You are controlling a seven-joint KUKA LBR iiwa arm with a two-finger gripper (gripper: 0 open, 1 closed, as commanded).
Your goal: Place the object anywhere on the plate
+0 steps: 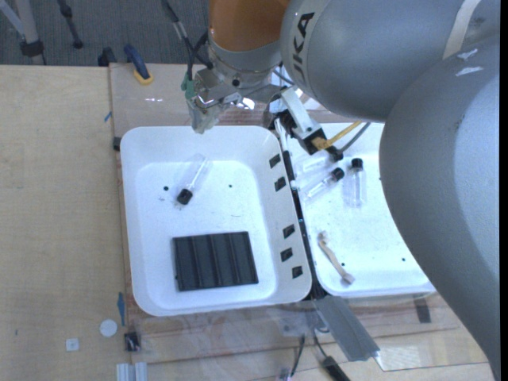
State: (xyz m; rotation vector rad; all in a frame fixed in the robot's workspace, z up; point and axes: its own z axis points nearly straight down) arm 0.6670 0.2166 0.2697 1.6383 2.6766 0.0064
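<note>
Gripper (pixel 203 119) up at far rim of left bin (pixel 147 145), hanging off grey arm (pixel 373 46) w/ orange band (pixel 238 14) just above wrist. Tip over rim edge, not down inside bin. Open or clenched: can't tell from this angle. Nothing visible in its grasp.

Task obj, clear vial w/ black cap (pixel 190 182), lying on its side on left bin floor, far half, cap end toward camera. Below gripper in view, apart from it, no contact. A few tiny dark specks on white floor nearby.

Plate (pixel 216 262), black, ribbed, rectangular, flat on near half of same bin, slightly skewed. Well apart from vial, white floor between. Nothing on top of it.

Right bin (pixel 397 280) touching left bin along shared rim; row of small black clips (pixel 287 230) down that rim. Inside right bin: second clear vial (pixel 353 182) w/ black cap at far end, third vial (pixel 324 182) lying at a slant just beside it, beige strip-like item (pixel 335 258) nearer camera, apart from both. Much of this bin hidden behind arm.

Yellow connector (pixel 319 143) w/ cables hanging under arm above bin junction. Blue-handled tool (pixel 139 63) at far-left bench edge. Small white disc (pixel 107 328) on wooden tabletop (pixel 55 213) at near left.
</note>
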